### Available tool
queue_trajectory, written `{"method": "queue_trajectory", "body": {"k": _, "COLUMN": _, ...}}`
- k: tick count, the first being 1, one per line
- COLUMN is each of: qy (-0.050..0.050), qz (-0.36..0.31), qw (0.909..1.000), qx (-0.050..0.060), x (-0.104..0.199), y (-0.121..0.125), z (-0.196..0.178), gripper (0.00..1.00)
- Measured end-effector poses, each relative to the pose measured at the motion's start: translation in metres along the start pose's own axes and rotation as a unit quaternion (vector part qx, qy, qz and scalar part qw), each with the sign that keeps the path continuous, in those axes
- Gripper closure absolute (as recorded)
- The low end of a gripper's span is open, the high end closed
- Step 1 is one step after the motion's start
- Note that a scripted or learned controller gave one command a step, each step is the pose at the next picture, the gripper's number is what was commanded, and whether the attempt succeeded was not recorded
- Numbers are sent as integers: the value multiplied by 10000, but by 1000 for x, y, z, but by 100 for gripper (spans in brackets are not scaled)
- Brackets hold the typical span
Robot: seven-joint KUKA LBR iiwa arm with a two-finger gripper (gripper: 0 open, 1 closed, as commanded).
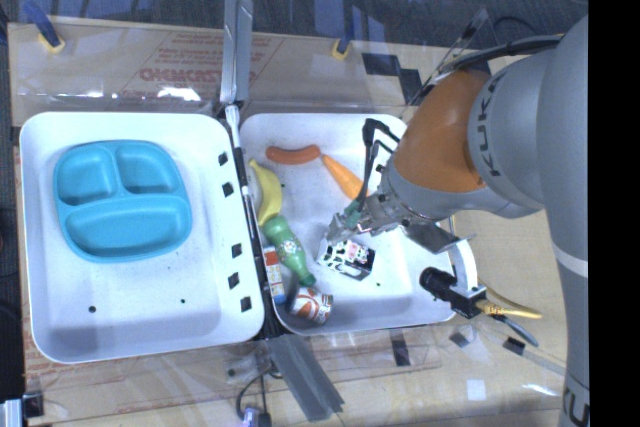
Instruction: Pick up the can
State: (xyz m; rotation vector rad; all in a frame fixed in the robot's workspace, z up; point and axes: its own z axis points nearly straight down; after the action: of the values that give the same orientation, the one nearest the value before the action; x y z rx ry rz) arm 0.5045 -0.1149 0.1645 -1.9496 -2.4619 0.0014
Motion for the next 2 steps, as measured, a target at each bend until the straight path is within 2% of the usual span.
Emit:
{"method": "queue_trajectory", "body": {"k": 1, "qy": 14, "qz": 1249, "qw": 9921, "qx": -143, "x": -17, "y": -9, "z": 57, "gripper": 100}}
{"method": "queue_trajectory", "body": {"k": 2, "qy": -10, "qz": 1000, "qw": 9948, "qx": -197, "x": -44, "y": -24, "z": 56, "gripper": 100}}
